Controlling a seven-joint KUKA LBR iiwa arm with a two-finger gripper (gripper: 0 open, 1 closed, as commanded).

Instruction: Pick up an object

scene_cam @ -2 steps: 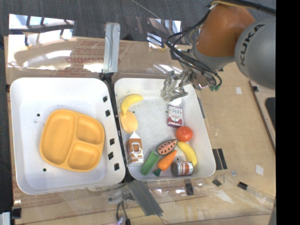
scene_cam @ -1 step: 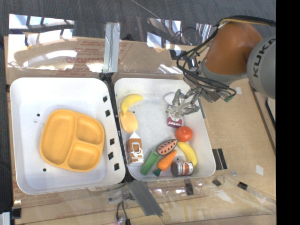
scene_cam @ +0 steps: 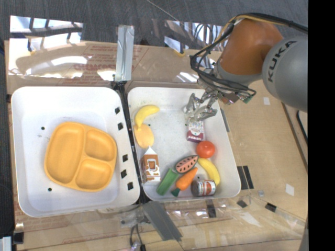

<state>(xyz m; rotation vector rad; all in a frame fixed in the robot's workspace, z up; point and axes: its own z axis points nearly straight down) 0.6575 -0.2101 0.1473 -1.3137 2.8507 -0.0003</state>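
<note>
Carton [scene_cam: 196, 130], small and maroon-and-white, hangs or stands just under the jaws of the gripper [scene_cam: 199, 110] near the far right corner of the right bin [scene_cam: 167, 94]; its top meets the metal fingertips, but whether it is actually pinched between them cannot be told from this slanted view, nor how wide the jaws stand. The grey arm [scene_cam: 287, 69] with its orange band [scene_cam: 248, 46] reaches in from the right, cables looping around the wrist. Below the carton lie a tomato [scene_cam: 206, 149] and, touching it, a banana [scene_cam: 210, 171], with a can [scene_cam: 203, 187] on its side at the near edge. A watermelon slice [scene_cam: 186, 164] rests on a carrot [scene_cam: 186, 180] beside a green cucumber [scene_cam: 168, 181]. Along the bin's left wall sit a second banana [scene_cam: 145, 113], a pale yellow piece [scene_cam: 144, 136] and a brown-and-white milk carton [scene_cam: 151, 165]. In the left bin [scene_cam: 31, 101] lies a yellow divided plate [scene_cam: 80, 156]. Both bins rest side by side on the surface [scene_cam: 261, 145].
</note>
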